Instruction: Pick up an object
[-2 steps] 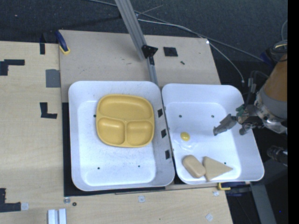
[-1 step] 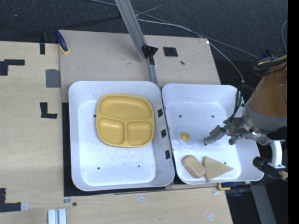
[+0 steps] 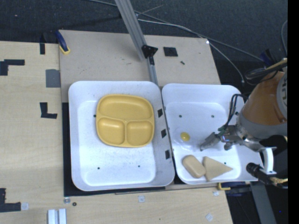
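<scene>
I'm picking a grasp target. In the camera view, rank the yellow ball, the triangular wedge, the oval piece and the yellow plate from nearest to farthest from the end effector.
1. Ball and wedge, right bin: too close to call.
2. Oval piece, right bin's front.
3. Plate, left bin.
End effector sits in the right bin.

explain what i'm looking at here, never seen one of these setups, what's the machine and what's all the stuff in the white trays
One camera looks down at a slant on a bench with two shallow white bins. The grey and orange machine at the right is a robot arm; its gripper reaches into the right bin. That bin holds a small yellow ball, a tan oval piece and a tan wedge beside it. The left bin holds a yellow divided plate. Nothing sits between the gripper's fingers; it hangs above the bin floor near the ball.
</scene>
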`<state>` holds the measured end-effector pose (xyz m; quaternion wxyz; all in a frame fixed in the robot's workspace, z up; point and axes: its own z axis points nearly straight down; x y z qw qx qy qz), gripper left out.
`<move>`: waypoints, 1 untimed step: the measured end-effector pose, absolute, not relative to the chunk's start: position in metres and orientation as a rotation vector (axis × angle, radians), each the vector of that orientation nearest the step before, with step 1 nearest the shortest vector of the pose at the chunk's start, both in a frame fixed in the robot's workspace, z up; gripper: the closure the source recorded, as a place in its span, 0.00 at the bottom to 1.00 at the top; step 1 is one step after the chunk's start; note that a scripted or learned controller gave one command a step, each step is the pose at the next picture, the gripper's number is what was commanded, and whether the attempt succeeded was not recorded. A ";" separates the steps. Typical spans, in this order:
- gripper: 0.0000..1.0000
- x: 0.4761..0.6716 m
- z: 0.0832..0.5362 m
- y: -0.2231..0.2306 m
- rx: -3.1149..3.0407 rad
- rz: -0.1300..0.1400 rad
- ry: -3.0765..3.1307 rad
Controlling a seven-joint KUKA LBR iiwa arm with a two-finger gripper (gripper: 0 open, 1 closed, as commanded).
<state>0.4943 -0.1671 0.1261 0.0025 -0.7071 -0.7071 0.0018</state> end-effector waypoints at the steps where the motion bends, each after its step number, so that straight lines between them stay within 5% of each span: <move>1: 0.00 0.495 0.085 -0.168 -2.223 0.001 -2.222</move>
